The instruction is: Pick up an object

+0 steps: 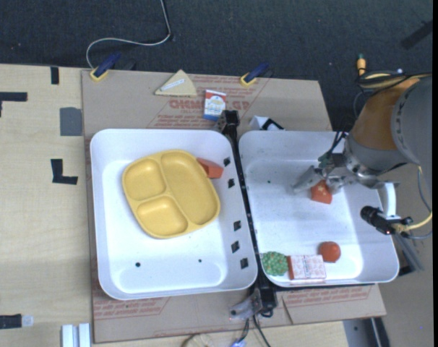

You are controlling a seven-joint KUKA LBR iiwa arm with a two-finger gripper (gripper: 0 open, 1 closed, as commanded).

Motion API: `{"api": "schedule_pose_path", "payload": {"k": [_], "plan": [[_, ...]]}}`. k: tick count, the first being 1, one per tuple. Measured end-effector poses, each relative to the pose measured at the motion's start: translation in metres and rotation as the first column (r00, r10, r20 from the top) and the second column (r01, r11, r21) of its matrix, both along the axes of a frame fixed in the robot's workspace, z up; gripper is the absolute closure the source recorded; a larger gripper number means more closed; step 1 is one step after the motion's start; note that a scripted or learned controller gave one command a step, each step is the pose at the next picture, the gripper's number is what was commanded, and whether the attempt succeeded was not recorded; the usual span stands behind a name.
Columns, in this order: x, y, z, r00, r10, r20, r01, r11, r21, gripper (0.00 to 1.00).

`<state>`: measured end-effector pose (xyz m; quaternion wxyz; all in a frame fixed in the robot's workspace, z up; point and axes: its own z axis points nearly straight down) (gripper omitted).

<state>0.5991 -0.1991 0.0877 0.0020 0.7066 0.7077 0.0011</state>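
A yellow divided plate (171,192) is seen lying in the left bin (110,266), with a small orange piece (212,168) touching its upper right edge. A small red and white carton (215,105) is found on the cardboard above the bins. In the right bin (277,208), a green round item (274,263), a red and white packet (306,267) and a red ball (329,251) are ranged along the near wall. Further up, the gripper (321,183) is lowered over a red-orange block (321,193); whether the claw is wide, narrow or closed on the block cannot be told.
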Motion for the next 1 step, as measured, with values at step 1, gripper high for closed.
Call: {"api": "schedule_pose_path", "payload": {"k": [1], "plan": [[0.0006, -0.0012, 0.0105, 1.000, 0.000, 0.004, 0.000, 1.000, -0.005, 1.00]]}}
